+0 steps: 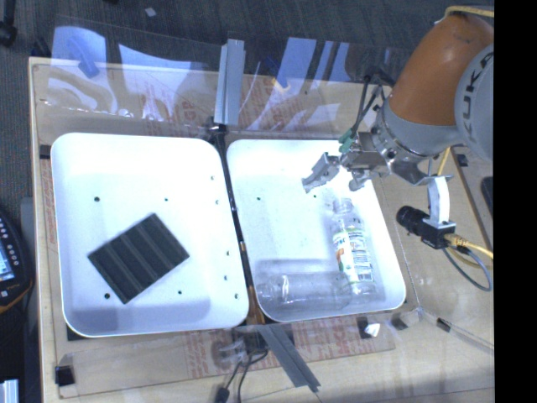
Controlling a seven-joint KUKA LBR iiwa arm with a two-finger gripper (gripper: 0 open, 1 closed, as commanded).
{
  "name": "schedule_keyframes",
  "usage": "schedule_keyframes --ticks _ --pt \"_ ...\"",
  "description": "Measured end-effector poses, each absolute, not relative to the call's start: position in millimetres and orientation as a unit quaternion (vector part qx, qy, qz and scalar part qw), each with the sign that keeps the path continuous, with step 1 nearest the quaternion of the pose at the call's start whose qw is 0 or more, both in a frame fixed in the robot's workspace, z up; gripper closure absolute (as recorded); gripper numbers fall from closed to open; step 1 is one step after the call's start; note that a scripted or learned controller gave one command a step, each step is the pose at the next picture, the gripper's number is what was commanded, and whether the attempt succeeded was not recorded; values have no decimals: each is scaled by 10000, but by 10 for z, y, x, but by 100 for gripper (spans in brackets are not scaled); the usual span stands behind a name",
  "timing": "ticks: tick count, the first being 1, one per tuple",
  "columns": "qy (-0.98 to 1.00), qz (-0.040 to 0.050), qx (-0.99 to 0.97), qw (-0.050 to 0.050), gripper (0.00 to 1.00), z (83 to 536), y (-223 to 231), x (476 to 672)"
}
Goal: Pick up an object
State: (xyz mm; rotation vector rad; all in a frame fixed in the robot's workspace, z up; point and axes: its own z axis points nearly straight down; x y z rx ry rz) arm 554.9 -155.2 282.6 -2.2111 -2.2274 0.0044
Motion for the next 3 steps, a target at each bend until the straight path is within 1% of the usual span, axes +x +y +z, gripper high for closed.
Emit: schedule_keyframes --ticks 1,2,3 --pt "-6991 3 -7150 0 0 3215 -2057 5602" --pt "-7750 8 -6319 16 0 2466 -2052 5312" --pt "-8006 10 -5993 21 0 1730 -2088 5557"
